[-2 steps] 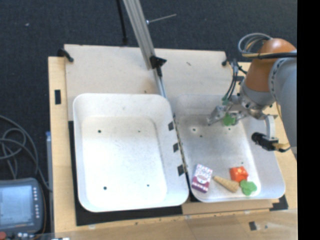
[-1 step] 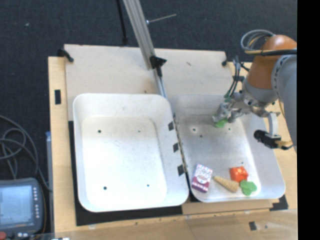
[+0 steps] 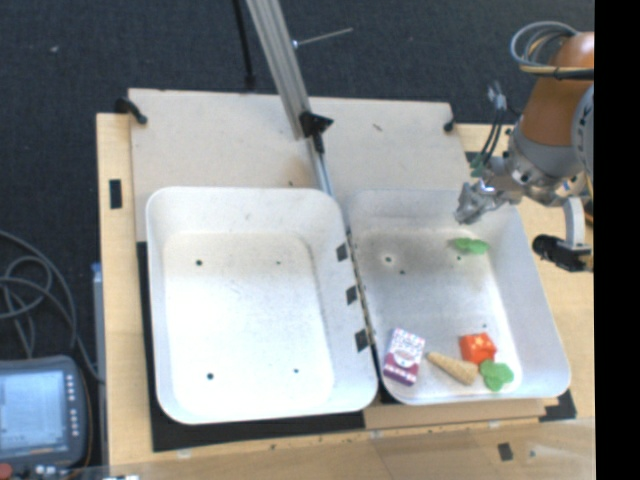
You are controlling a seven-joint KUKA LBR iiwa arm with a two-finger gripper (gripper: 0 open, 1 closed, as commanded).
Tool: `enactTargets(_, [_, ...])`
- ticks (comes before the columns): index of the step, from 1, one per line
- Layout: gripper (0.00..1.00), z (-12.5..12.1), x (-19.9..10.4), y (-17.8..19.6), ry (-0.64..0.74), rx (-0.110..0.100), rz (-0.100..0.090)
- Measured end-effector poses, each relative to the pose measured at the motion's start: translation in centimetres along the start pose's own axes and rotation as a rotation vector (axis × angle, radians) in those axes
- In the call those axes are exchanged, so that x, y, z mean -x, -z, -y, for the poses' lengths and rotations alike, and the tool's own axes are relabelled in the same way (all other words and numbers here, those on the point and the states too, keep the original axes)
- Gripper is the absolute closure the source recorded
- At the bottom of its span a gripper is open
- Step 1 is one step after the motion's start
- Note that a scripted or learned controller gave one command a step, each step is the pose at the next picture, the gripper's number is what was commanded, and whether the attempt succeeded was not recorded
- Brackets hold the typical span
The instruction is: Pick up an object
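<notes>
**Arm over right bin, claw near green piece**

Arm (image 3: 545, 118) comes in from the right side, grey w/ orange band up top near the frame edge. Its claw (image 3: 472, 206) hangs over the far right part of the right bin (image 3: 520, 268), tip pointing down and left. Can't tell if the claw is open or closed; it's small and blurred from this angle. Nothing visible between its tips.

Just below the claw, a flat green piece (image 3: 469, 247) lies on the bin floor, close to the tip; can't tell if they touch.

Other stuff in the right bin, all bunched at the near edge:
- small purple and white box (image 3: 403, 356), near the left wall of that bin, tilted a bit
- tan cone-shaped thing (image 3: 452, 368), just beside the box on its right, lying on its side
- red-orange block (image 3: 477, 347), just right of the cone
- green lump (image 3: 496, 374), touching or almost touching the red block, nearest the bin's front right corner

Left bin (image 3: 160, 268) sits alongside the right one, rims meeting in the middle. A metal pole (image 3: 285, 63) slants down from the top to the back of the bins. Screen unit (image 3: 38, 408) at bottom left, off the bench, w/ cables beside it.
</notes>
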State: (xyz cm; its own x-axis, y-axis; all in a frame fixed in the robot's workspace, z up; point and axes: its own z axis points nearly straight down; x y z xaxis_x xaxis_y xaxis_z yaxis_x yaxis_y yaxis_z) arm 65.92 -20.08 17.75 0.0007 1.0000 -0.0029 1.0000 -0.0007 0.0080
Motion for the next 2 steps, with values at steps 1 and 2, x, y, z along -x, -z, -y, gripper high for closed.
enactTargets(1, [1.0,-0.2,0.2,5.5,0.003,0.001,0.0])
enactTargets(2, [1.0,0.8,-5.4,4.9,0.006,-0.007,-0.003])
